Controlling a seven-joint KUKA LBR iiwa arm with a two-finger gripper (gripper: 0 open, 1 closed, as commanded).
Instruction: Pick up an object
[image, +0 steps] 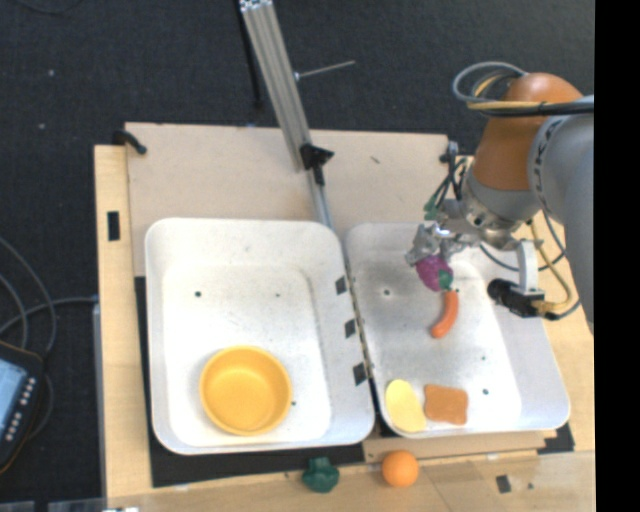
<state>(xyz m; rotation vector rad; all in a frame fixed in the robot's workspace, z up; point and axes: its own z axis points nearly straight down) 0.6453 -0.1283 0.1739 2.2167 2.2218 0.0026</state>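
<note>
Gripper (432, 250) first: I see it at the upper part of the right bin (520, 385), a purple object (434, 270) directly beneath it, though I can't make out whether that piece is actually held. Nearest me, a smooth orange ball (400, 468) and a green lump (320, 475) sit on the bench. Farther in lie a pale yellow disc (402, 404), a spongy orange block (446, 404) and a round yellow bowl (245, 389); beyond them, a curved orange carrot shape (446, 314).

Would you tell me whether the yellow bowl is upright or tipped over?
Upright: the bowl sits in the left bin, its round opening facing up.
</note>
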